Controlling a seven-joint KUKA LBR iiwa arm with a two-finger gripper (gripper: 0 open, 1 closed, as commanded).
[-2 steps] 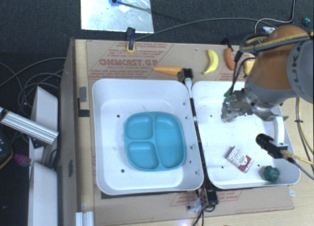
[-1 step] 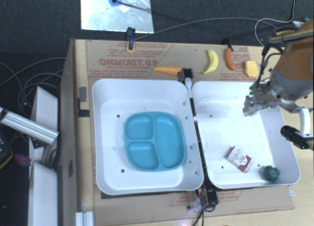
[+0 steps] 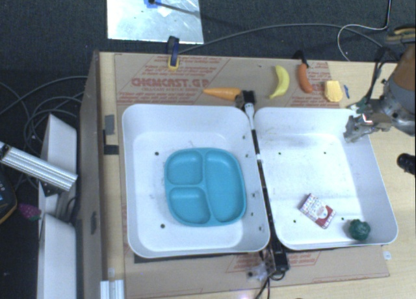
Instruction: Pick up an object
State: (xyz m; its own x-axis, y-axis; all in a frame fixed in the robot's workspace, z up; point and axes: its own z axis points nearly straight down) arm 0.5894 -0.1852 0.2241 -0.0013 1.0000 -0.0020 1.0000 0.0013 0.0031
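Note:
A small red and white packet [image 3: 316, 210] lies in the right bin [image 3: 292, 155], toward its front. A dark green round object [image 3: 357, 229] sits in that bin's front right corner. A blue divided plate [image 3: 205, 185] rests in the middle of the left bin [image 3: 143, 135]. My gripper [image 3: 357, 127] hangs over the right bin's far right rim, well back from the packet and the green object. Nothing shows in its grasp.
On the cardboard behind the bins lie an orange carrot [image 3: 221, 93], a yellow banana [image 3: 281, 81], an orange-red sausage [image 3: 304, 78] and a yellow block [image 3: 333, 90]. A black divider [image 3: 255, 155] runs between the bins. Cables trail at the back right.

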